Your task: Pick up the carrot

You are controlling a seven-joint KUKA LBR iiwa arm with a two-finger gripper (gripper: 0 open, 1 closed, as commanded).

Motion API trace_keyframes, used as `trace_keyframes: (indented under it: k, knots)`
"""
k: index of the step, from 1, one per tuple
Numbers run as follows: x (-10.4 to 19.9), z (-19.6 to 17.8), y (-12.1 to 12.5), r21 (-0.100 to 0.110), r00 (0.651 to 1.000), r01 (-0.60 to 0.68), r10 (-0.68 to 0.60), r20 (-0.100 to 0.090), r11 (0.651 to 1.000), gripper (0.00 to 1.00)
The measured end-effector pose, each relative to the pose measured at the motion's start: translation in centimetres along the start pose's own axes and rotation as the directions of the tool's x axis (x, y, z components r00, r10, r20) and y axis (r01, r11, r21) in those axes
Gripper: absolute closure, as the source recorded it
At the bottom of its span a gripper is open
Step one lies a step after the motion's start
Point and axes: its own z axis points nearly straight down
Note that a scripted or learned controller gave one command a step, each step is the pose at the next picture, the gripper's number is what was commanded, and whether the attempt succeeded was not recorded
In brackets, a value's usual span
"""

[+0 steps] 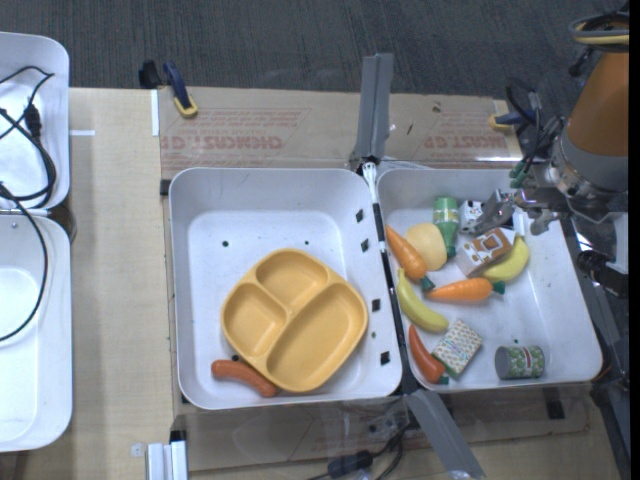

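Two orange carrots with green stem ends lie in the right bin (560, 318). One carrot (404, 251) slants along the bin's left wall. The other carrot (462, 290) lies level near the middle, between two bananas. My gripper (502, 212) hangs over the bin's upper right, just above a small printed box (486, 249) and up and to the right of the middle carrot. Nothing can be seen held in it. The orange-banded arm (603, 103) comes in from the right edge.
The right bin also holds two bananas (420, 307) (514, 260), a green bottle (445, 218), a pale round fruit (430, 243), a red-orange pepper (425, 357), a cracker pack (458, 346) and a green can (520, 361). The left bin (200, 268) holds a yellow divided plate (295, 318) and a sausage (243, 376).
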Motion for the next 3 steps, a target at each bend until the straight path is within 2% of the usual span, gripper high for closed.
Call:
trace_keyframes:
  k: [1, 2, 3]
  knots:
    - [0.2, 13.9, -5.2, 0.001, 0.992, 0.122, -0.122, -0.002, 0.992, 0.0]
    - [0.1, 13.1, -5.2, 0.002, 0.993, 0.118, -0.118, -0.002, 0.993, 1.0]
    - [6.1, 4.2, -3.5, -0.002, 0.982, 0.188, -0.188, 0.001, 0.982, 1.0]
